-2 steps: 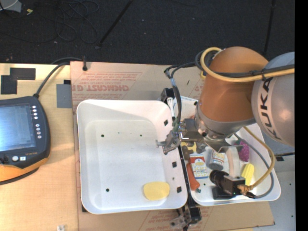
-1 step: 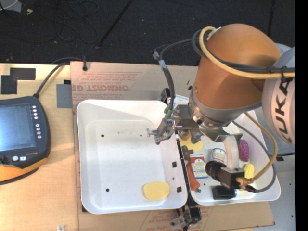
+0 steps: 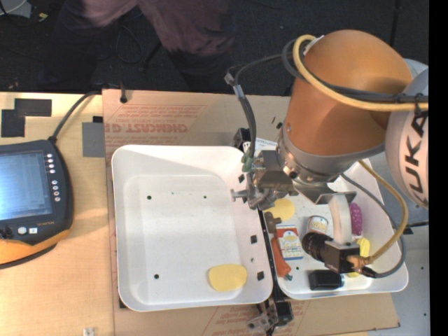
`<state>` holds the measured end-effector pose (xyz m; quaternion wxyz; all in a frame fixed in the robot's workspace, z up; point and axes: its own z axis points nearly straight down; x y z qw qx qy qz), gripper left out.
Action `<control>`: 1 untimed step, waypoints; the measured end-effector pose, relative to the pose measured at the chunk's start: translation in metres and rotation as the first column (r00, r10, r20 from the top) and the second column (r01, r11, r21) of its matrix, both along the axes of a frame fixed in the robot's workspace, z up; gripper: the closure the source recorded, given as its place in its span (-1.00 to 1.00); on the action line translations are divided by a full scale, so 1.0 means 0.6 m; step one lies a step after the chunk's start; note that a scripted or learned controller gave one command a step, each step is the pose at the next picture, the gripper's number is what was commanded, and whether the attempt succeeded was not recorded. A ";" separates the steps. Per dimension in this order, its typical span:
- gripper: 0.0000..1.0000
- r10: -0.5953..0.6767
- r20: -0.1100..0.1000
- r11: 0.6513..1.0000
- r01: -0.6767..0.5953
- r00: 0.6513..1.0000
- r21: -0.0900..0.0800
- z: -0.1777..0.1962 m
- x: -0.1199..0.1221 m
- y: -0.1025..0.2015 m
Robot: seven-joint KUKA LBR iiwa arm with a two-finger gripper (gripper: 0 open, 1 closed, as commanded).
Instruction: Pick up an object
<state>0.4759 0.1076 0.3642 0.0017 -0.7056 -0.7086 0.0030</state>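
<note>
My gripper [image 3: 262, 196] hangs under the large orange wrist, over the left edge of the right bin [image 3: 392, 282]. Just right of it, under the fingers, lies a yellow piece [image 3: 284, 208]. Below that, the right bin holds a red-and-white box [image 3: 287, 242], a small round tin [image 3: 318, 224], a white roll [image 3: 341, 218], a magenta object [image 3: 356, 218], a dark brown bottle [image 3: 325, 249] and a flat black item [image 3: 325, 279]. A yellow disc [image 3: 227, 277] lies alone near the front of the left bin [image 3: 140, 187].
The arm's orange body [image 3: 343, 96] hides much of the right bin's back half. A cable loops from the wrist round the bin's right side. A teach pendant [image 3: 28, 191] lies at far left on the bench. Cardboard [image 3: 175, 121] lies under both bins.
</note>
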 end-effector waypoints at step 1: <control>1.00 -0.007 0.023 1.000 0.007 1.000 0.004 0.290 0.001 -0.088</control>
